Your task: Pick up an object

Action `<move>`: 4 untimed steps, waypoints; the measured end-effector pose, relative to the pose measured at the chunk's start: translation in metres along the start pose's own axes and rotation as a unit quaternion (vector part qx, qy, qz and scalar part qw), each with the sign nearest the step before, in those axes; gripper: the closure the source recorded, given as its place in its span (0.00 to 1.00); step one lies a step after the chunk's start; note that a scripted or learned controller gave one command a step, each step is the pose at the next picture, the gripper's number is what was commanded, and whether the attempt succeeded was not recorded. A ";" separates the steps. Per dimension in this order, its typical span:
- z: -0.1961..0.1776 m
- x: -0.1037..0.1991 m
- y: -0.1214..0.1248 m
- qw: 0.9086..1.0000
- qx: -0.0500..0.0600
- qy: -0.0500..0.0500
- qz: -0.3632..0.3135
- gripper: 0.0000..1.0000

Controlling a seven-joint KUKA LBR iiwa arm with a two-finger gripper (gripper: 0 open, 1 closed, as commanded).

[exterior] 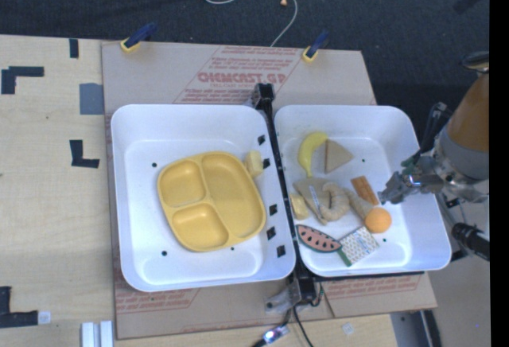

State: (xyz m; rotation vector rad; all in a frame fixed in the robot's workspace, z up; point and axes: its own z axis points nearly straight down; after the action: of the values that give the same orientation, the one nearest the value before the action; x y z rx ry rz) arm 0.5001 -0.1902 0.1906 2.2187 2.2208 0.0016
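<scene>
Watermelon slice (318, 241) nearest, at right bin (398, 124) front. Orange ball (378, 220) just behind, beside hand (395, 190); hand aperture: cannot tell. Judged light, smooth, prone to rolling; best gripped across its middle.

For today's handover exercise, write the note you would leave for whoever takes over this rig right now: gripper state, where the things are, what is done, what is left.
Gripper: over the right bin, near its right wall, beside the orange ball. I cannot tell how its fingers stand, and nothing is visibly held.

Right bin: banana, tan wedge, orange block, pale pretzel shape, watermelon slice, and a patterned card.

Left bin: yellow tray, lying flat, with a small pale piece at its upper right edge.

Done: nothing lifted.
Left: grasp one object and lift it; the ball or block look nearest.
</scene>
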 end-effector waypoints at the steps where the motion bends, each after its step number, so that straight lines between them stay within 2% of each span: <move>1: -0.036 0.001 0.001 1.000 0.000 0.000 0.000 1.00; 2: -0.039 0.048 -0.003 1.000 0.002 0.001 -0.003 1.00; 4: -0.023 0.156 0.016 1.000 0.003 0.000 -0.002 1.00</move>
State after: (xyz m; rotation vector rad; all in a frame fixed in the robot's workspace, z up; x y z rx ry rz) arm 0.5159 -0.0344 0.2135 2.2172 2.2283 -0.0030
